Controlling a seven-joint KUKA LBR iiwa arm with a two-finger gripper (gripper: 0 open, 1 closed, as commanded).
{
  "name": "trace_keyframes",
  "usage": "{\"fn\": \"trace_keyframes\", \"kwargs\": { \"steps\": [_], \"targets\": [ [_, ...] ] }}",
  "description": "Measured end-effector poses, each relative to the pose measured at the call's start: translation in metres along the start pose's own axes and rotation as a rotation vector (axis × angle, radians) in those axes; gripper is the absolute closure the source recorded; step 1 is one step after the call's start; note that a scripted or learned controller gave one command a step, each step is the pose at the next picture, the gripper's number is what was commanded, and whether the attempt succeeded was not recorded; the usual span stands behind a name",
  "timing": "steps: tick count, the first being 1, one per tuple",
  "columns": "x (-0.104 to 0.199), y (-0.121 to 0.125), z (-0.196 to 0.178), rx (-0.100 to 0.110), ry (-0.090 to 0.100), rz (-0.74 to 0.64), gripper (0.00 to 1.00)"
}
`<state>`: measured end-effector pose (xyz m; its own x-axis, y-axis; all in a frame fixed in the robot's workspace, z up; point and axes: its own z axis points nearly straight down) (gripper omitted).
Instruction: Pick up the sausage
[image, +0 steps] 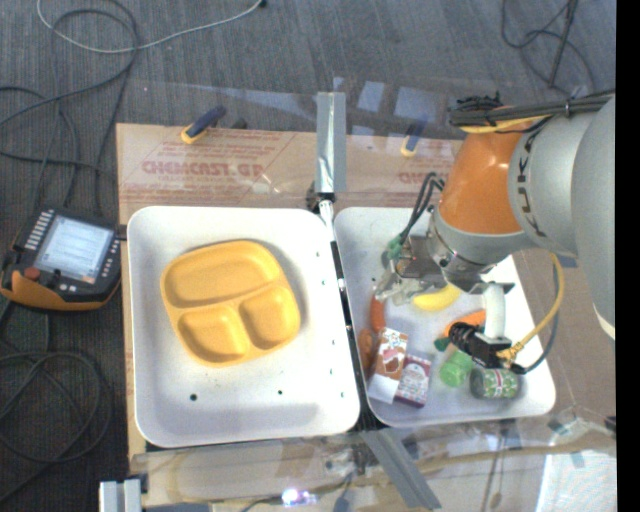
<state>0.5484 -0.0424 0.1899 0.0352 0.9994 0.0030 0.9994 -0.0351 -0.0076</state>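
A yellow three-compartment plastic plate (232, 300) sits at the centre of the left shallow white bin (150, 400). In the right shallow white bin (362, 232), two small printed cartons (392, 352) (413, 381) lie touching at six o'clock, and a green round piece (455, 372) lies beside a dark tin (495, 384) at four o'clock.

My pincer (400, 282) hangs low inside the right bin (365, 240), close to its left wall. Just below my pincer in the view lies the sausage (377, 312), reddish-orange and stretched along that wall; whether I touch it I cannot tell. Just right of my pincer lies a yellow piece (438, 298), partly tucked under my wrist. Farther below, past the sausage, two small cartons (391, 352) sit side by side. Down and to the right of my pincer lie an orange piece (468, 320), a green piece (455, 372) and a dark can (495, 384). Well to my pincer's left, the left bin (150, 400) bears a yellow divided tray (232, 300).
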Motion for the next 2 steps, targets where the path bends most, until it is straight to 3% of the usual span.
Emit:
{"fn": "trace_keyframes", "kwargs": {
  "steps": [1,2],
  "targets": [
    [0.0016,0.0000,-0.0077,0.003,0.002,-0.002,1.00],
    [0.0017,-0.0001,-0.0077,0.004,0.003,-0.002,0.00]
  ]
}}
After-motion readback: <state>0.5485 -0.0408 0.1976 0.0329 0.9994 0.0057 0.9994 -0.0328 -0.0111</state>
